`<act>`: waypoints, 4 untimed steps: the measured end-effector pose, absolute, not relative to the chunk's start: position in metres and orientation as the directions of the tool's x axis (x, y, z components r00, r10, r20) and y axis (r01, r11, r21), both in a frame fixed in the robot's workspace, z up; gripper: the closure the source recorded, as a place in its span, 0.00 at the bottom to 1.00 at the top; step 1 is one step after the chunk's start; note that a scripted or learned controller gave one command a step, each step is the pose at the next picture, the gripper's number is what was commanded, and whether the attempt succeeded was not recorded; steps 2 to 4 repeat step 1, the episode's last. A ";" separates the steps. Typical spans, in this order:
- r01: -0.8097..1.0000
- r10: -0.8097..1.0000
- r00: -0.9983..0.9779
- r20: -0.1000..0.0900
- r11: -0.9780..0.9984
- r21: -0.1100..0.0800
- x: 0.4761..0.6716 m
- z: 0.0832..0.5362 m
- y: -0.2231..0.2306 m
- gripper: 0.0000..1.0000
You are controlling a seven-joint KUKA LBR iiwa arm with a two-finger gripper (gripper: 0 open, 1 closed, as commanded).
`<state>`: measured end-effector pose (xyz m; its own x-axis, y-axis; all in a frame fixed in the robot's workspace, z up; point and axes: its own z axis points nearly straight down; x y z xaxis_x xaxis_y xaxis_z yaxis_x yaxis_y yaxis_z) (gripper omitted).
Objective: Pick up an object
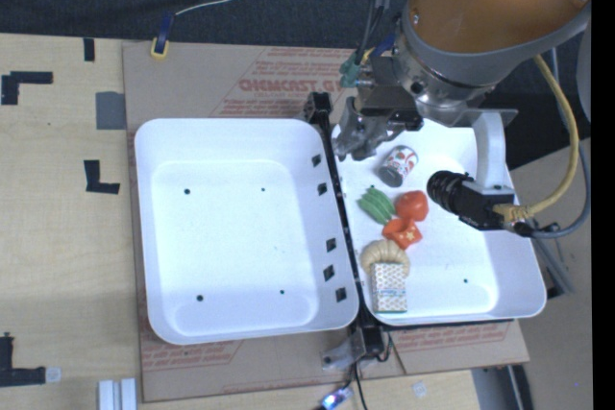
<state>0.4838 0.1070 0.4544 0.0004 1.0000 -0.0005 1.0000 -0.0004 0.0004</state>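
Note:
My gripper (pixel 354 141) hangs over the far left corner of the right bin (pixel 485 298), near the divider between the bins. Just to its right a small can (pixel 396 165) with a red and white label lies on its side. A green pepper (pixel 378 204), a red tomato (pixel 412 205) and a red pepper piece (pixel 402 231) sit in front of the gripper. Closer to the bin's front lie a croissant (pixel 384 253) and a small patterned carton (pixel 390 288). None of these objects is between the fingers.
The left bin (pixel 231 226) stands beside the right one, joined by black clips along the shared edge. Both rest on a cardboard sheet (pixel 192 82). A black cylindrical part (pixel 463 197) with a yellow cable juts over the right bin.

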 end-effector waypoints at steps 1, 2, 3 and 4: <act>1.000 1.000 -0.003 -0.001 0.003 -0.004 0.483 0.432 0.136 1.00; 1.000 1.000 -0.003 -0.001 0.003 -0.004 0.483 0.432 0.136 1.00; 1.000 1.000 -0.003 -0.001 0.003 -0.004 0.483 0.432 0.136 1.00; 1.000 1.000 -0.003 -0.001 0.003 -0.004 0.483 0.432 0.136 1.00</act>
